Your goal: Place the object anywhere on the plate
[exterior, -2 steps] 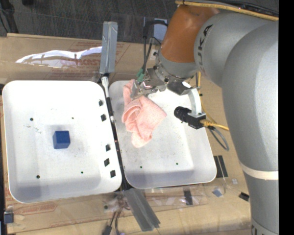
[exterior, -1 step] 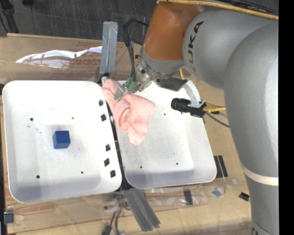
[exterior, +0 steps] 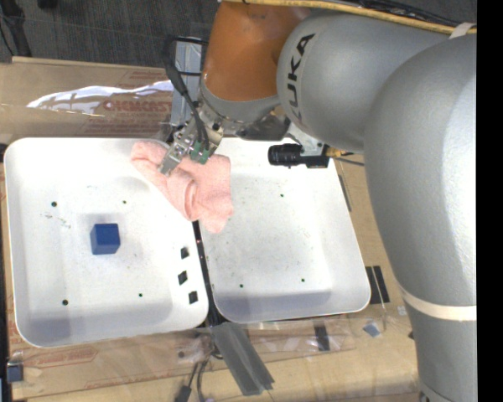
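Observation:
A pink cloth [exterior: 210,193] hangs bunched over the ridge between the two bins, near their far edge. Its upper end is gathered between the fingers of my gripper [exterior: 184,156], which is shut on it. The cloth's lower end droops toward the right bin [exterior: 293,249]. A small blue cube [exterior: 106,238] lies in the middle of the left bin [exterior: 42,182], well to the left of and nearer than the gripper. The arm's orange band and grey body loom over the top and right of the view and hide the right bin's far right corner.
Small black tags [exterior: 185,277] sit on the left bin's right wall. Brown cardboard [exterior: 84,99] lies under and behind the bins. A black fitting [exterior: 298,155] juts out near the right bin's far rim.

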`<control>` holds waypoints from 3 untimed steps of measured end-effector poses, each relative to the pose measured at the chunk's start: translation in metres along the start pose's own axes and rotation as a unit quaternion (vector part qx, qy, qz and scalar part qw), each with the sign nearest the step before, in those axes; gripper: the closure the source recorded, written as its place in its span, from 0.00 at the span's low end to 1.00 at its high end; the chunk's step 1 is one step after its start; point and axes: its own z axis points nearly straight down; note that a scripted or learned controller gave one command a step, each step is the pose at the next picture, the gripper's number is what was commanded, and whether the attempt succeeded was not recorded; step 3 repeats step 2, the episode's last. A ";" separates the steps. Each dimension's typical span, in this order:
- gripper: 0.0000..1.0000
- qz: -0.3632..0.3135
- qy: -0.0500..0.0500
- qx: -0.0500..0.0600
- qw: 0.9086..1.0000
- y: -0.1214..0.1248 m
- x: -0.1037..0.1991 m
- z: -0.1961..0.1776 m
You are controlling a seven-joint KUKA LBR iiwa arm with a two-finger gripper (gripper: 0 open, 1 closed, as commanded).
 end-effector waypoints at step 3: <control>0.00 -0.200 -0.001 -0.001 0.980 0.040 0.030 -0.002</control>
